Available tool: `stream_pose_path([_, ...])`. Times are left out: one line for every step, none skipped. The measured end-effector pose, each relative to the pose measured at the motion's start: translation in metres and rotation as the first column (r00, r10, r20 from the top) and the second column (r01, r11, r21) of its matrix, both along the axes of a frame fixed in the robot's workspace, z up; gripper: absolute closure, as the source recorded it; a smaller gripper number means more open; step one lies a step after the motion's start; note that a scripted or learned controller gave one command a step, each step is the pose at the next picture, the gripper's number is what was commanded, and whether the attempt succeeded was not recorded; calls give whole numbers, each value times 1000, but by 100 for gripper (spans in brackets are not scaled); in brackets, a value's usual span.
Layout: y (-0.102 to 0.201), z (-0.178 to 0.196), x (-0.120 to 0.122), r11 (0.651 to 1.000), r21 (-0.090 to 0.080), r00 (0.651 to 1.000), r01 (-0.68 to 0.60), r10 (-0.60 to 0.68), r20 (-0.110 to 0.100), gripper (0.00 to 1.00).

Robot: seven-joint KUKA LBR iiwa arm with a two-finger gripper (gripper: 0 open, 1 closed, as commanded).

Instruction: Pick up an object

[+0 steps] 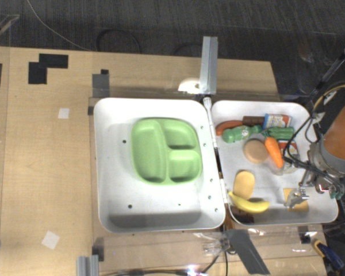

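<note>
Presently, the right bin (328, 211) contains: banana (248, 204) at the near edge; yellow piece (244, 183) just above it; carrot (273, 152); round tan item (255, 151); green item (240, 134). Left bin (112, 211) contains a green divided tray (164, 150). The gripper (299, 198) sits low at the right bin's near right corner, possibly over a small yellow piece; jaw state indeterminable.

We see a pale wooden bench (40, 171) carrying two shallow white bins side by side toward its right edge. Left bin (112, 154) and right bin (322, 211) touch along a shared rim. Black patches (46, 68) mark the bench's far left corner. Small pale squares (64, 113) lie on its left side.
</note>
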State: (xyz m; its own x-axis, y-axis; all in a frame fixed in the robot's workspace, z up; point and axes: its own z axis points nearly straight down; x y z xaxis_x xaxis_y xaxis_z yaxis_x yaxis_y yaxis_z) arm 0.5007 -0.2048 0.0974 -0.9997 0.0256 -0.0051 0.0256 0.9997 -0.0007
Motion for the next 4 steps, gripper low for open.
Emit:
stream_pose_path([10, -7, 0, 1000, -5, 1000, 1, -1, 10, 0])
stream_pose_path([46, -7, 4, 1000, -4, 1000, 17, -17, 14, 0])
stream_pose_path([84, -7, 26, 1000, -2, 1000, 18, -18, 14, 0])
stream_pose_path([25, -11, 147, 1000, -1, 1000, -1, 1, 4, 0])
